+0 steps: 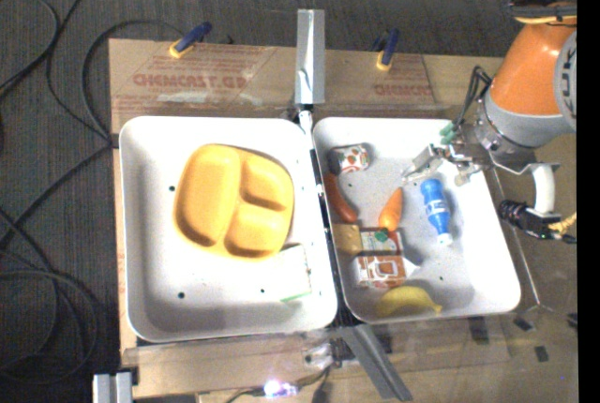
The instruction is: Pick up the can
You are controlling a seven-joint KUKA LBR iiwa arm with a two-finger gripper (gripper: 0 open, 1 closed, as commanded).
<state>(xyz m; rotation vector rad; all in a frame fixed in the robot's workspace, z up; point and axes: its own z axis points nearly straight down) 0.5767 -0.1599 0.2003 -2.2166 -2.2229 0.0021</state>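
Bench [131, 73] with two white bins | arm from right, claw [433, 159] over right bin [497, 284], opening unclear | one can [352, 158], one blue bottle [435, 209]

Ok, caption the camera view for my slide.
KUKA gripper hovers in the right bin near the blue bottle and can; yellow tray in the left bin.

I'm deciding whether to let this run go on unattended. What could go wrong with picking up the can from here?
1. The pincer sits by the blue bottle, not the can; it may take the bottle instead.
2. The can lies on its side near the right bin's top left corner, so it could roll or leave the fingers little room.
3. Crossing to it, the arm might knock the carrot.
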